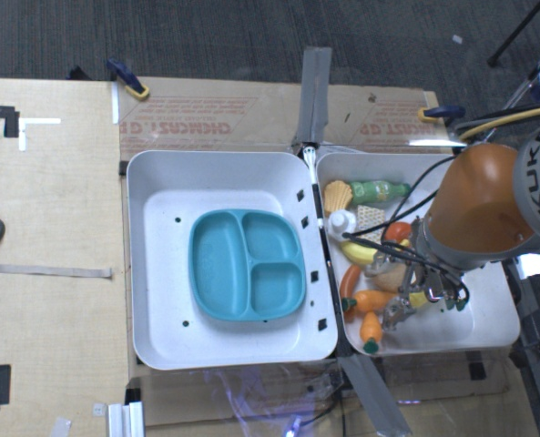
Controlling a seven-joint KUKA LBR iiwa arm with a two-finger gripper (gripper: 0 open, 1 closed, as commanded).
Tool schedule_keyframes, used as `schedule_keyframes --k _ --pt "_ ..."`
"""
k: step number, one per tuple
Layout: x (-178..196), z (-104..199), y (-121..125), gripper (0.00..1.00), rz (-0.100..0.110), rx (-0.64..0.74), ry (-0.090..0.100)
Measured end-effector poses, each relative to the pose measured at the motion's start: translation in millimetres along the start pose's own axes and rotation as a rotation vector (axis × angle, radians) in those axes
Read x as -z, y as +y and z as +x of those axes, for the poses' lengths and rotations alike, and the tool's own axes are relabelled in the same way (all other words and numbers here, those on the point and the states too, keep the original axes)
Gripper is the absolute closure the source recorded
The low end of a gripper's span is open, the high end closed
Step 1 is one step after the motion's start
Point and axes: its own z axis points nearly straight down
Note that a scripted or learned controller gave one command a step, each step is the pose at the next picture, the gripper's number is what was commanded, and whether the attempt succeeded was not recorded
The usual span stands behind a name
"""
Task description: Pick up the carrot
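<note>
In the right bin (488,330), near its front left corner, lies the carrot (371,328), a short orange piece with a green end pointing at the front wall. A second orange piece (371,300) lies across just behind it. My gripper (404,306) hangs low over the bin floor, right beside both orange pieces on their right. The arm's orange band (474,203) and its cables cover the middle of the bin. Nothing shows as lifted off the floor.
Other toy food crowds the right bin's left side: a reddish sausage (350,280), a banana (359,251), a red tomato (397,230), a green bottle (379,190) and a yellow corn piece (338,194). A teal divided plate (248,264) sits in the left bin (151,244).
</note>
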Motion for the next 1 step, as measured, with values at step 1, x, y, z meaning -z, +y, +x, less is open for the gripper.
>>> schedule_keyframes --k 1 --pt "-0.1 -28.5 -1.9 0.00 0.001 -0.356 0.000"
